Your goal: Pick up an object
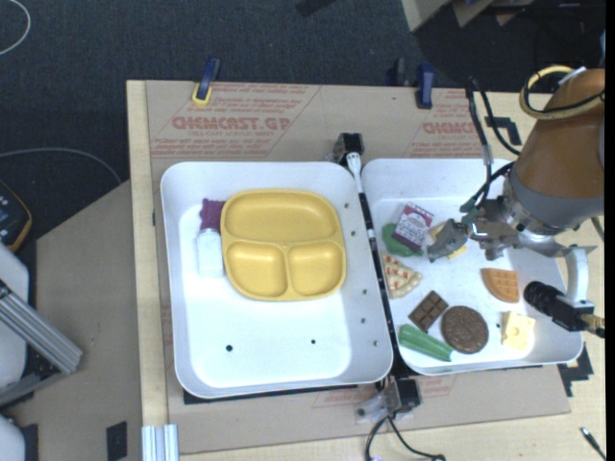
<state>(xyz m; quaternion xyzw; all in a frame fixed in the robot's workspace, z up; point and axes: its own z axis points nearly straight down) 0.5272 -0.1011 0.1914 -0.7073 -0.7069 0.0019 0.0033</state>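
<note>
My gripper (452, 240) hangs low over the middle of the right bin (432, 176), beside a red and white packet (413, 227). Under or just behind the fingers lies something yellow (459, 249), partly hidden. Around it lie a green piece (400, 240), a pizza slice (402, 277), a brown chocolate bar (428, 309), a round brown cookie (465, 328), a green bean pod (424, 342), an orange wedge (501, 283) and a pale cheese block (518, 331). Nothing shows clearly between the fingers.
The left bin (269, 353) holds a yellow divided plate (283, 243), with a purple item (210, 213) and a white item (209, 253) at its left edge. A black rail (370, 248) separates the bins. The arm's orange wrist (562, 152) looms over the right bin's far right side.
</note>
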